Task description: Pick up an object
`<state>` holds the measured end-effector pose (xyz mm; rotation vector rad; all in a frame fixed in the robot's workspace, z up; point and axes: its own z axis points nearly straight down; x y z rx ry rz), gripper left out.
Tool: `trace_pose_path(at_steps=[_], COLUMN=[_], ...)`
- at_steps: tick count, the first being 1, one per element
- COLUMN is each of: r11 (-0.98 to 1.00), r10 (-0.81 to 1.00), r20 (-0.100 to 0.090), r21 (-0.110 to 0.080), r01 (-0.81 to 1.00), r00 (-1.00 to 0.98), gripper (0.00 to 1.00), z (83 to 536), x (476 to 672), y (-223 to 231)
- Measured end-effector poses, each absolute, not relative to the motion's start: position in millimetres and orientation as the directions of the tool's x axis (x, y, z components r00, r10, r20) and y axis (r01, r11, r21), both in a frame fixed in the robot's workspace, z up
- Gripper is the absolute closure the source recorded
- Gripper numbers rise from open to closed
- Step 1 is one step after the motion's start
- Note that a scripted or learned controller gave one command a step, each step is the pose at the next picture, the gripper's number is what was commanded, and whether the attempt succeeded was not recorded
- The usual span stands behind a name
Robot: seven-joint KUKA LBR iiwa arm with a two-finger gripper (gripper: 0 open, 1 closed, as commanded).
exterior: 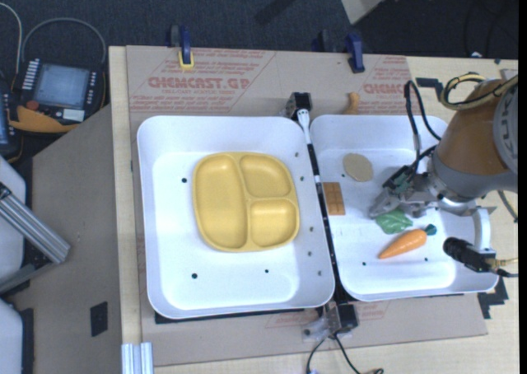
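Observation:
Four small objects lie in the right bin (362,269): an orange carrot (403,243), a green leafy piece (394,221), a round tan disc (358,167) and a brown rectangular block (333,198) by the bin's left wall. My gripper (401,194) reaches in from the right and hangs low, just above the green piece and a little up from the carrot. Its grey body hides the upper edge of the green piece. I see nothing lifted off the bin floor.
The left bin (165,199) holds a yellow divided plate (244,200). A ridge with a black cable (311,158) separates the two bins. The arm's orange band (471,146) and cables overhang the right bin's right side.

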<state>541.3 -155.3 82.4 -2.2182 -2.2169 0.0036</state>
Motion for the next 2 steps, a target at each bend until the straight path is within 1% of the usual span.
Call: trace_pose_path(at_steps=[1, 2], r11=[-0.001, 0.001], r10=[1.0, 1.0], r20=[0.0, -0.003], r21=[0.002, 0.007], r01=[1.0, 1.0], r00=[0.001, -0.001], gripper=[1.0, 1.0], z=[96, 159], x=[543.0, 547.9], y=[-156, -159])
